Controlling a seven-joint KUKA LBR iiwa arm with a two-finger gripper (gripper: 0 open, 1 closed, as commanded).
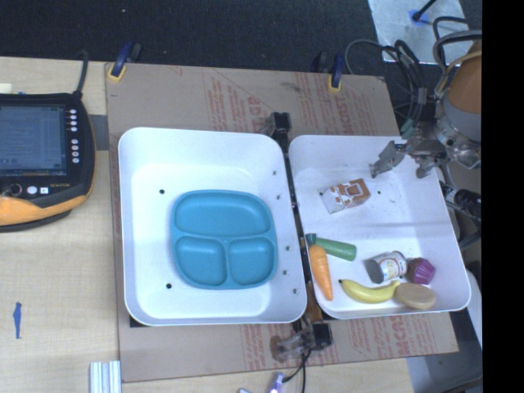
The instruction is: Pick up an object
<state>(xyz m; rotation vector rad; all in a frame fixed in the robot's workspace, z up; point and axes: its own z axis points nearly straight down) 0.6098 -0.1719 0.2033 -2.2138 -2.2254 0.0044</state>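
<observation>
Pincer point(407, 159) over far right of the right bin point(458, 244), fingers spread, grasping nothing. Left on the tabletop point(49, 285): a pendant point(41, 158). Left bin point(135, 219) holds a blue tray point(223, 238). Right bin: packet point(345, 195) near the pincer, apart from it; along the near side, green marker point(334, 248), carrot point(321, 272), banana point(368, 291), jar point(388, 266), purple piece point(421, 270), tan lump point(415, 296).

The shallow white right-hand bin point(426, 211) is lying mostly bare across its upper half, with only a small brown-and-white packet point(345, 195) sitting there. Along its near edge a green cylinder point(334, 248), orange carrot point(321, 272), yellow banana point(370, 291), small jar point(388, 266) and tan lump point(415, 296) are crowding together.
</observation>
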